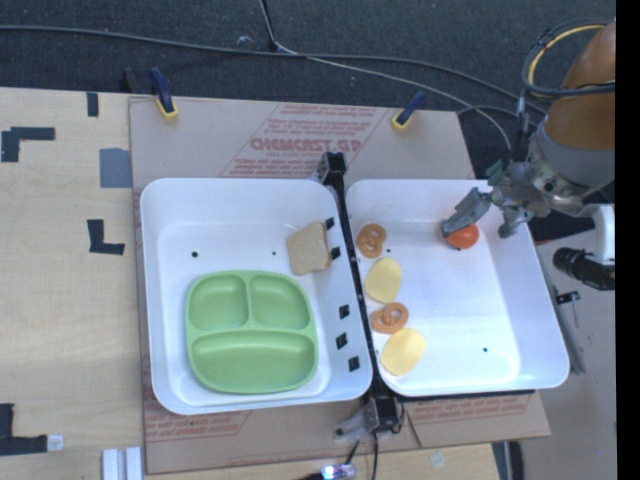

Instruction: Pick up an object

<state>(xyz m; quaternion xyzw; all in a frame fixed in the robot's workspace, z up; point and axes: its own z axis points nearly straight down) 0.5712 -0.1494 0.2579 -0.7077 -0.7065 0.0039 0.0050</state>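
Tomato (461, 236) | round, no long axis | right bin (520, 298) | hand (488, 214) spread, above it

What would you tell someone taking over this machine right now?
Tool: at the right bin's far right corner, fingers spread, right by a small red-orange item. Whether it grips that item can't be told.
Right bin, along its left side: two pretzels, two yellow chips.
Left bin: green tray, tan bread slice.
Done: nothing seen lifted yet.
Left: close on one item and raise it.
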